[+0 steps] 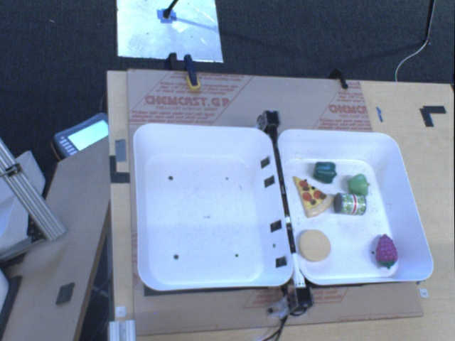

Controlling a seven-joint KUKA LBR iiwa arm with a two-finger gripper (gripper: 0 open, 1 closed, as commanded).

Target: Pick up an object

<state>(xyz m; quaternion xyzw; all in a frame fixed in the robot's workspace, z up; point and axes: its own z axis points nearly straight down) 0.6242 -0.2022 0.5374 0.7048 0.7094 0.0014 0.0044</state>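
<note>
All the candidates sit in the right bin [409,183]; the left bin [142,190] has just a bare white floor with a few small dark dots. That looks like a pick-from-one, drop-in-the-other layout, so I read this as the start of a try with nothing lifted yet. Right bin contents: dark green toy pepper [324,170] toward the far side, a lighter green toy vegetable [358,184] just right of it, a small can with a red-and-green label [350,204] lying on its side, touching or nearly touching the pizza slice [311,196] on its left. Tan round cookie-like disc [314,245] sits alone near the front by the divider, and purple grapes [385,251] are in the front right corner, close to the wall. The disc and grapes are well apart from everything else, so my guess is they're the cleanest approaches; the can/pizza pair is crowded, and the flat slice looks hard to pinch. Both bins rest on a cardboard sheet [234,98] clamped to the desk [441,94], presumably to keep them from shifting. As for the end effector, I can't tell whether it's open, closed or gripping anything, and no object is lifted off the bin floor.
</note>
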